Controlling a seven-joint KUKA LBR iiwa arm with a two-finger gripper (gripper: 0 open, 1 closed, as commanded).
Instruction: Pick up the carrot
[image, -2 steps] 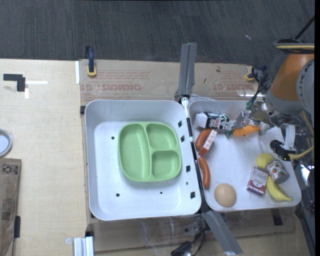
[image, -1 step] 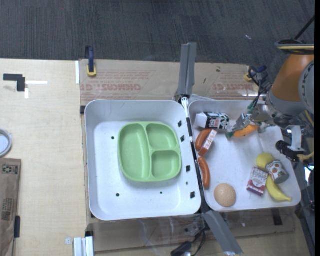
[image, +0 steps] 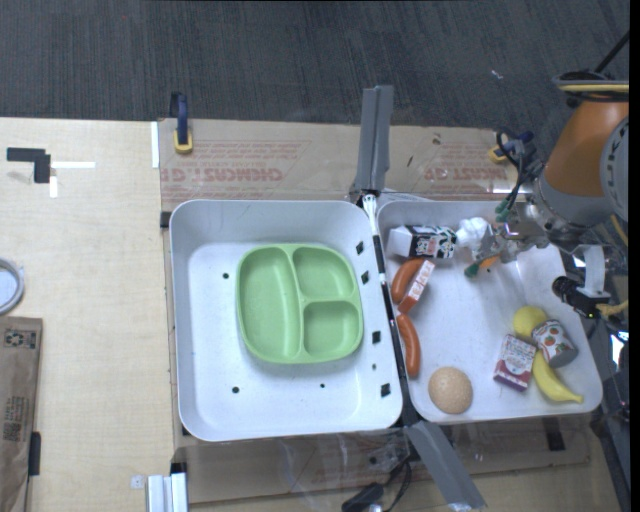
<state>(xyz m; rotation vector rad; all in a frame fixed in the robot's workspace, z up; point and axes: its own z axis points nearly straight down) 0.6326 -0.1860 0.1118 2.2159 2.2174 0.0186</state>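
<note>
The carrot (image: 484, 264) was a small orange piece with a touch of green at one end, seen in the right-hand bin (image: 478, 322). It sat toward the bin's upper middle, at about twelve o'clock from the bin's centre. It lay tilted, its long axis running from lower left to upper right. Much of it was too small and too crowded to read clearly; only a short orange stretch showed. Whether it rested on the bin floor or was lifted off it could not be told.
</note>
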